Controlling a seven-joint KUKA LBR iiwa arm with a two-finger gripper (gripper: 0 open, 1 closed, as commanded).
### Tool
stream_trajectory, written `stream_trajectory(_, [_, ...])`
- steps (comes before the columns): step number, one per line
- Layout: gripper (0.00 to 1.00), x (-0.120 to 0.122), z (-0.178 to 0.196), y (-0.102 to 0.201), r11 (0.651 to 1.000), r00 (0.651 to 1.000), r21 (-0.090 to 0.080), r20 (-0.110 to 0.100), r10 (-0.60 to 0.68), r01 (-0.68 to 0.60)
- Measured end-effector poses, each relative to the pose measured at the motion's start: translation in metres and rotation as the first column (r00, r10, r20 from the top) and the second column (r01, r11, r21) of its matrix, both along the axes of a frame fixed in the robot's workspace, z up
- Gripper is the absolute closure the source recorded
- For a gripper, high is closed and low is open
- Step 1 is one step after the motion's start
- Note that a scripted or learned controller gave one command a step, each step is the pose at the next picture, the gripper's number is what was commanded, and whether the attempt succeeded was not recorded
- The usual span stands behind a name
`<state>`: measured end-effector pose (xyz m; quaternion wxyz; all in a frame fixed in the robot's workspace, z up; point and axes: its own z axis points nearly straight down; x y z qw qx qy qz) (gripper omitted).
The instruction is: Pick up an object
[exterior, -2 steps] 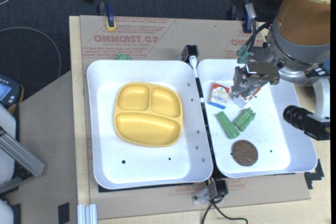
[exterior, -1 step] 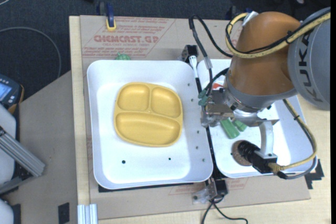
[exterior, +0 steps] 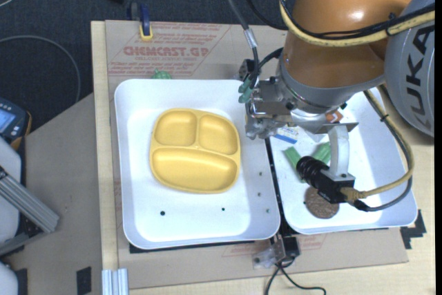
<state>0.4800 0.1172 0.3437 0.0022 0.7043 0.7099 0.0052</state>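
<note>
On bench [exterior: 179,52], yellow three-compartment plastic plate [exterior: 197,150] in left shallow white bin [exterior: 131,169]; hovers over right bin [exterior: 380,155], gripper [exterior: 271,122] openness indiscernible.

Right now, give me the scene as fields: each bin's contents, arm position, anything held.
left bin: yellow divided plate, flat, near the middle
right bin: green object, brown disc, blue-and-white item
arm: above the right bin, covering its far part
held object: cannot tell, the wrist hides it
</note>
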Motion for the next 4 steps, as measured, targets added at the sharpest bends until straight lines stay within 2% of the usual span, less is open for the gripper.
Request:
stream_trajectory(1, [1.0,0.0,0.133,0.02,1.0,1.0,0.002,0.008,-0.004,0.003])
stream_trajectory(2, [1.0,-0.001,0.196,0.075,1.0,1.0,0.001,-0.002,-0.001,0.001])
stream_trajectory(4, [1.0,-0.001,0.191,0.106,1.0,1.0,-0.002,-0.007,-0.005,0.005])
